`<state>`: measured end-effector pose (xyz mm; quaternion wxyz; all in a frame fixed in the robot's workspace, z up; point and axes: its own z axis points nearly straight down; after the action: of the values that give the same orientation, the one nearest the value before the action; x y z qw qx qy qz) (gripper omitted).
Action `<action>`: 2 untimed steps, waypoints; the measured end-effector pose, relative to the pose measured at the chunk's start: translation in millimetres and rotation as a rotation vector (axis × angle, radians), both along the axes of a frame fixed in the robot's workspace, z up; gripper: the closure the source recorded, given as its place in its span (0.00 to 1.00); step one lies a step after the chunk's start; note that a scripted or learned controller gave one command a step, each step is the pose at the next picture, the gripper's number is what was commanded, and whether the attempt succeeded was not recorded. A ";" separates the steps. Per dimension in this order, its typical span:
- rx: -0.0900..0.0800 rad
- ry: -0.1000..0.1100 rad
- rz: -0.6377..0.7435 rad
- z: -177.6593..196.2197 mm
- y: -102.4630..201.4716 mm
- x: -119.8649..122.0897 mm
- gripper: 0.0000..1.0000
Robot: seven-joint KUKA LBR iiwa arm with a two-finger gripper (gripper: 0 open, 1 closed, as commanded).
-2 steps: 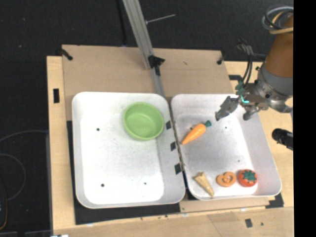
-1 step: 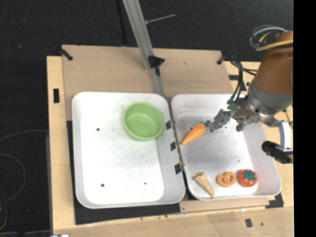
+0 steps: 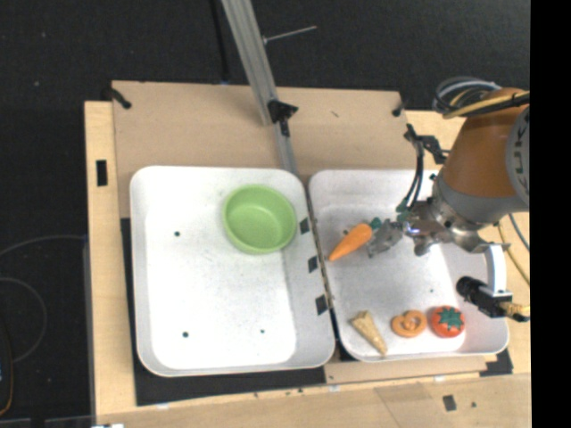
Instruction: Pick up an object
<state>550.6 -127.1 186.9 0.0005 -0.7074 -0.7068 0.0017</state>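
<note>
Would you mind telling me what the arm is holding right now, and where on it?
The tool meets the carrot at its green top end, in the right bin; whether it is actually gripped cannot be told.

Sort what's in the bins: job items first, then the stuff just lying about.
In play:
- gripper, at the carrot's green end
- carrot, right bin

Lying about:
- green bowl, left bin
- cone-shaped piece
- orange ring-shaped toy
- tomato
</note>
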 end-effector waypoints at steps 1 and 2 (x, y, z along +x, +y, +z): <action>0.001 0.003 -0.001 -60.8 -6.6 -5.4 0.00; 0.002 -0.008 -0.004 -46.4 -6.5 -2.1 1.00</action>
<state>548.5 -133.6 140.5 -0.0018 -0.7088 -0.7054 -0.0020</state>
